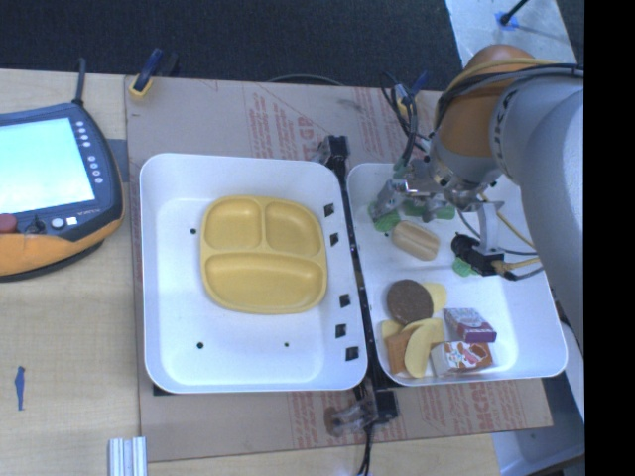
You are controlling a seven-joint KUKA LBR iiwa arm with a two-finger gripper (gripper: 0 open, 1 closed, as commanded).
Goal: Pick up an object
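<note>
My gripper (422, 198) hangs over the far part of the right bin (526, 365), under the orange band of the arm. A tan, bread-like roll (416, 240) lies just below and in front of it. Green pieces (385, 221) show at the fingers, one more at the right (462, 263). Nearer the front lie a brown round cookie (407, 300), yellow and orange slices (415, 345), and two small cartons (466, 340). Nothing visibly sits between the fingers.
The left bin (169, 286) holds a yellow divided plate (264, 254). An orange-edged pendant with a screen (50, 181) lies at the left of the bench. Cables run along the right bin's far side. A black divider with clips (344, 266) separates the bins.
</note>
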